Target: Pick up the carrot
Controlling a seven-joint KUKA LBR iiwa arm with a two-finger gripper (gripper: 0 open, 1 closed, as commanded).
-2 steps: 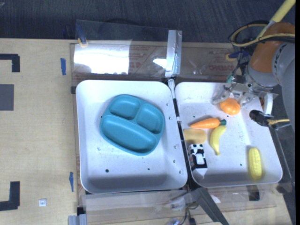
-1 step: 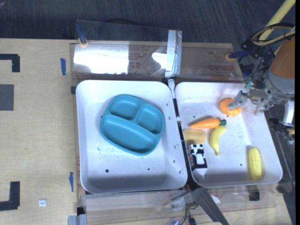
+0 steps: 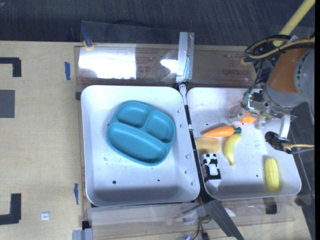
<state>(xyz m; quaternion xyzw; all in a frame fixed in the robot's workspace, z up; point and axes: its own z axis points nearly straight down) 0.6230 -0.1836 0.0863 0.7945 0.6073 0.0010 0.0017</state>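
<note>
The carrot (image 3: pixel 218 131) is orange with a small green top. It lies flat near the middle of the right bin (image 3: pixel 290 186), pointing left. My gripper (image 3: pixel 251 112) hangs over the bin's upper right part, up and to the right of the carrot's green end and apart from it. A small orange piece (image 3: pixel 247 118) shows right under the gripper; what it is cannot be made out.
A banana (image 3: pixel 230 147) lies just below the carrot, with a pale yellow block (image 3: pixel 207 144) to its left. A black-and-white item (image 3: pixel 211 167) sits lower left and a corn cob (image 3: pixel 271 173) lower right. The left bin (image 3: pixel 95 174) holds a blue divided plate (image 3: pixel 141 131).
</note>
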